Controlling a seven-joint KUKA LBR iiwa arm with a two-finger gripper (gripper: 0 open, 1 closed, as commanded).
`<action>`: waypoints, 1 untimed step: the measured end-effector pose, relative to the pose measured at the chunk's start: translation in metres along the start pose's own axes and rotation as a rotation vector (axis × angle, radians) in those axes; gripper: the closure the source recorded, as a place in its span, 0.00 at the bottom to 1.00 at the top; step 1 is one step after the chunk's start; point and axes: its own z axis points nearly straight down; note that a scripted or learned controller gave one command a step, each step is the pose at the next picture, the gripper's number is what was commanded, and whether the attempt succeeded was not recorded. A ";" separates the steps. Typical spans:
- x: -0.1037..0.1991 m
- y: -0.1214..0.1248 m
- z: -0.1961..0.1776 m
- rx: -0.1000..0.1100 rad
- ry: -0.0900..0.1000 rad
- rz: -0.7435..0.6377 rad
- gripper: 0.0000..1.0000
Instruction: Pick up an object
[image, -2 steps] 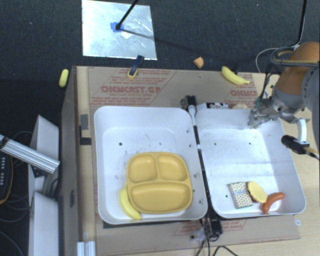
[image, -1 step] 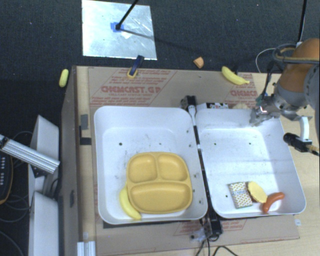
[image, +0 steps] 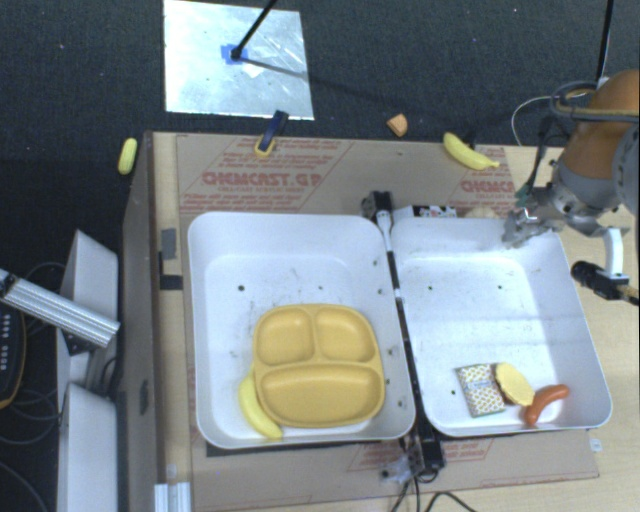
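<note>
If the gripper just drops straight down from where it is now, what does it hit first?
Probably the back rim of the right bin, or bare bin floor just inside it; depth is hard to judge. The gripper hangs over that far corner, well away from the sausage.

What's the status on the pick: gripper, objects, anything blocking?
Gripper over right bin's far right corner, nothing seen held. Sausage, yellow piece, patterned packet at near edge. No obstruction between.
</note>
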 end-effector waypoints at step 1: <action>-0.001 0.001 -0.012 -0.004 -0.002 -0.002 1.00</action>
